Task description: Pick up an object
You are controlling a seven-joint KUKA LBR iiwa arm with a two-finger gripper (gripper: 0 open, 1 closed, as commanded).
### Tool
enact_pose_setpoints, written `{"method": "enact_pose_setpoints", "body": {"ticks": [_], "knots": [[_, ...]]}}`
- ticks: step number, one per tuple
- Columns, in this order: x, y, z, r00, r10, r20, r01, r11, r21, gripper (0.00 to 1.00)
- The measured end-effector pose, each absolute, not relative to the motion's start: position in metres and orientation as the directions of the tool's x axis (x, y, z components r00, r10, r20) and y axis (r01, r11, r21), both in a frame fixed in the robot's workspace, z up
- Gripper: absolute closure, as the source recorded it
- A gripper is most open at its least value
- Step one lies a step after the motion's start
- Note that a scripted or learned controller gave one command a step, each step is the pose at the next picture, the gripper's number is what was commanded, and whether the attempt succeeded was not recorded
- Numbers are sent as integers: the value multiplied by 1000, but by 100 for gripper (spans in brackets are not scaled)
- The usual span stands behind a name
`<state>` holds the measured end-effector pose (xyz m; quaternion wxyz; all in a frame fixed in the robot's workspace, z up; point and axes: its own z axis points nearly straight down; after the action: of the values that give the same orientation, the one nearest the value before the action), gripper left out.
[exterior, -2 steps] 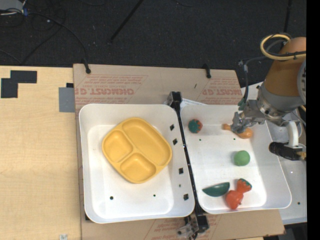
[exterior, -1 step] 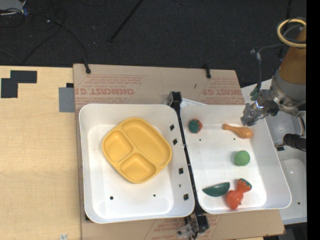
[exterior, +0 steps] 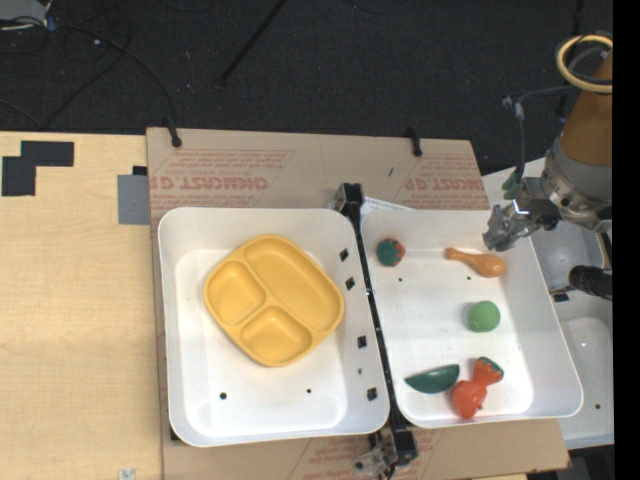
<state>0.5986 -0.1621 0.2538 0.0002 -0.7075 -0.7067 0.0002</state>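
The right bin (exterior: 520, 368) holds several small objects: a tan drumstick-shaped piece (exterior: 477, 260) near its far right side, a green-and-red round piece (exterior: 389, 252) at its far left, a green ball (exterior: 483, 316) in the middle, and a dark green slice (exterior: 433, 379) beside a red strawberry-like piece (exterior: 476, 388) at the front. My gripper (exterior: 503, 230) hangs over the bin's far right corner, just above and right of the drumstick. Nothing shows between its fingers.
The left bin (exterior: 190, 388) carries a yellow divided plate (exterior: 273, 298). A black divider (exterior: 365, 308) runs between the bins. Cardboard lies under both bins, and the arm's orange band (exterior: 588, 118) stands at the far right.
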Motion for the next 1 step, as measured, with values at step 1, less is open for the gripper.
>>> {"method": "enact_pose_setpoints", "body": {"ticks": [1], "knots": [[597,-115,250,-4,1000,2,1000,4,-4,100]]}}
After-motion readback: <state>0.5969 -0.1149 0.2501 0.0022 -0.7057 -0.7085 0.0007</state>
